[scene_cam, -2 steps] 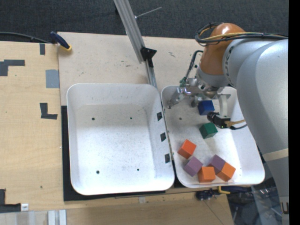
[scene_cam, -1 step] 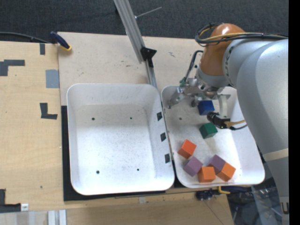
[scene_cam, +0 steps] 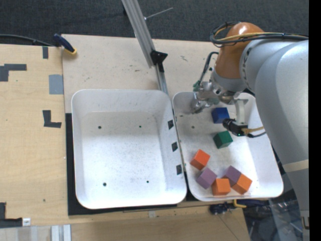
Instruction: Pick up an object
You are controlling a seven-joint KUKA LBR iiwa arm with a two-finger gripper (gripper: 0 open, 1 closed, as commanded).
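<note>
Above right bin (scene_cam: pixel 261 182), claw (scene_cam: pixel 199 103).

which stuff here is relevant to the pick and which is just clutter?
Relevant:
gripper, over the right bin
blue cube
green cube
three orange cubes
two purple cubes

Clutter:
left bin
blue and yellow clamp
metal pole
grey tape marks

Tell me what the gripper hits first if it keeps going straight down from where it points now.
Probably the bare floor of the right bin, near its far-left corner. The gripper points down there, left of the blue cube; depth is hard to judge.
</note>
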